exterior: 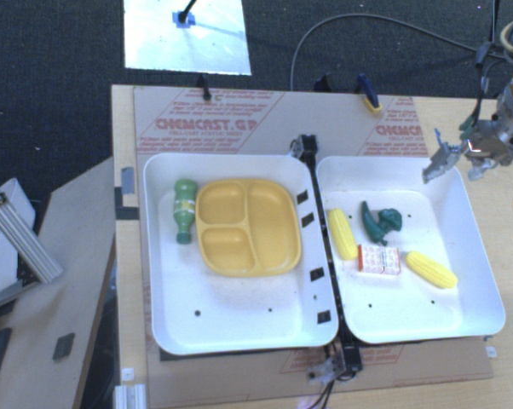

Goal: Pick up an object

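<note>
I have the tool (pixel 455 162) hanging over the far right corner of the right bin (pixel 487 305), up by its rim, with nothing between its fingers that I can make out. Whether those fingers are spread or closed I cannot tell from this angle (the metal parts blur together against the worktop (pixel 265 109)).

Everything I could pick sits lower in that same bin: a green toy (pixel 381 221) near the middle, a yellow corn cob (pixel 342 233) close to the divider, a small red-and-white box (pixel 379 260) just below the green toy, and a second corn cob (pixel 431 269) to the right of the box. The left bin (pixel 167 331) holds a yellow divided plate (pixel 246 227) with a green bottle (pixel 184 210) beside it, well away from the arm.

My judgement is that the right-hand corn cob is the sensible target: it lies nearest the tool and has bare bin floor around most of it, so the fingers can come down either side without nudging a neighbour. I would line the fingers across its narrow width, not along its length, and centre over its middle so it does not pivot out. The box touches or nearly touches the left cob, which makes that pair a poorer choice. I would descend straight and close only once low enough.
</note>
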Controlling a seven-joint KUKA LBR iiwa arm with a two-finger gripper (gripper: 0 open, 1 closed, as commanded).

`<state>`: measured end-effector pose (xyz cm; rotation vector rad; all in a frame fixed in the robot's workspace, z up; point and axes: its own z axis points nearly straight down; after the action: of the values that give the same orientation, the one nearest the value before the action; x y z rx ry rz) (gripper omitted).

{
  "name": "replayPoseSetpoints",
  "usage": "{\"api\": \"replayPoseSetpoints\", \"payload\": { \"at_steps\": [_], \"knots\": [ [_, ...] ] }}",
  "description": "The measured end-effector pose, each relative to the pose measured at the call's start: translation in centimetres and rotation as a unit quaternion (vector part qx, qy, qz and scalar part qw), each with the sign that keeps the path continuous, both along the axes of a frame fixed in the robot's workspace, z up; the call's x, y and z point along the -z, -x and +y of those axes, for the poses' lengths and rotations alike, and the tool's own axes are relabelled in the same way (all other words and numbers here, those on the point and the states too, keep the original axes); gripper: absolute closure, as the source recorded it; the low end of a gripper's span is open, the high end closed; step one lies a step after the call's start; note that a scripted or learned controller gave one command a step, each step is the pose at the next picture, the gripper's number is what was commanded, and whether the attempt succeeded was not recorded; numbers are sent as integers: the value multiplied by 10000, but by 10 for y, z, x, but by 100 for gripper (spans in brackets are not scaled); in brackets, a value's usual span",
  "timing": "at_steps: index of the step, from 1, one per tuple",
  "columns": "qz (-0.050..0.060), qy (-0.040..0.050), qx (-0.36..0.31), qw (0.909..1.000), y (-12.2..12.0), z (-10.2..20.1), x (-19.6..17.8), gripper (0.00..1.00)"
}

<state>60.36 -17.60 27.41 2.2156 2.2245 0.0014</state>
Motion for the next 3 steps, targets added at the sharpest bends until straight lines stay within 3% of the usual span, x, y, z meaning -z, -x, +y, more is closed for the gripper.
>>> {"api": "replayPoseSetpoints", "payload": {
  "at_steps": [3],
  "knots": [
    [12,-3,13,10000,7,5,136,0]
  ]
}}
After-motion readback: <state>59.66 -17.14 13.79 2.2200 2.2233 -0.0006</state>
